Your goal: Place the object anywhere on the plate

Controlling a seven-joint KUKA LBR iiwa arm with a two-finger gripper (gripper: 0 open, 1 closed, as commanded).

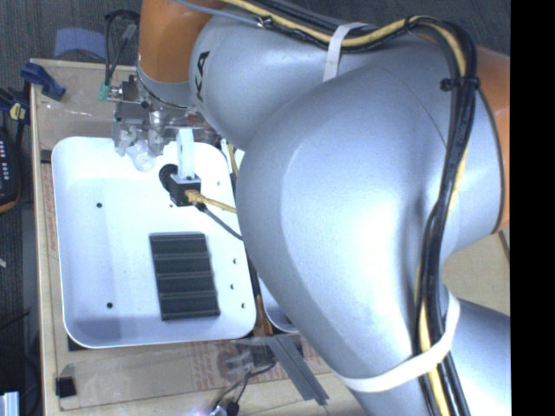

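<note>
Over the left bin's (78, 232) far corner the gripper (139, 150) hovers, grip state unclear, so reaching the dark ribbed plate (184, 276) comes next.

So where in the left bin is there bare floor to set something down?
In the left bin, bare white floor runs between its left wall and the dark ribbed plate, and across the strip above the plate. The top edge is crowded: the gripper hangs there, with a black fitting beside it.
</note>
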